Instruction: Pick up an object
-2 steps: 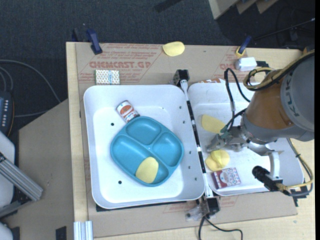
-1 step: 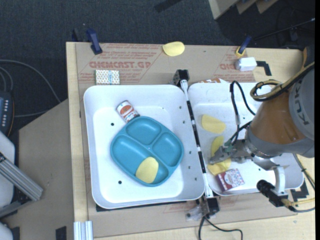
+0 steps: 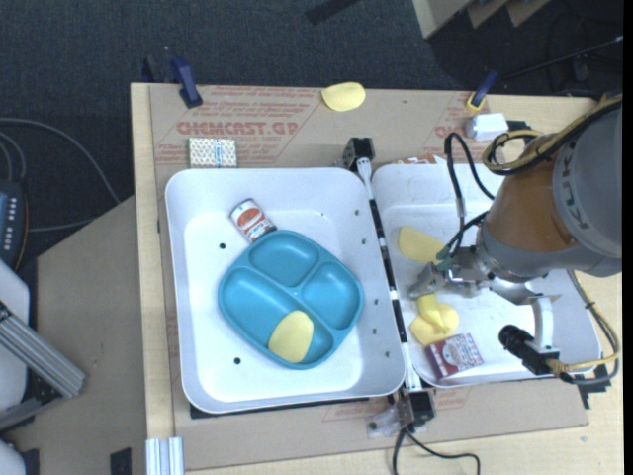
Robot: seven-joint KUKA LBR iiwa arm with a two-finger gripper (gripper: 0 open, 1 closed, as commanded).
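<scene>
My gripper [image 3: 432,280] reaches from the right into the right bin [image 3: 415,181], low over its floor near the left wall. A yellow piece [image 3: 416,242] lies just above it and a yellow lump [image 3: 436,319] just below it. A small red and white packet [image 3: 456,352] lies at the bin's near edge. Nothing shows between the fingers.
The left bin [image 3: 188,265] holds a blue divided tray [image 3: 326,290] with a yellow item [image 3: 292,335] in its near section, and a small red and white can [image 3: 251,220] behind it. A yellow object [image 3: 343,96] and a patterned packet [image 3: 213,151] lie on the bench beyond the bins.
</scene>
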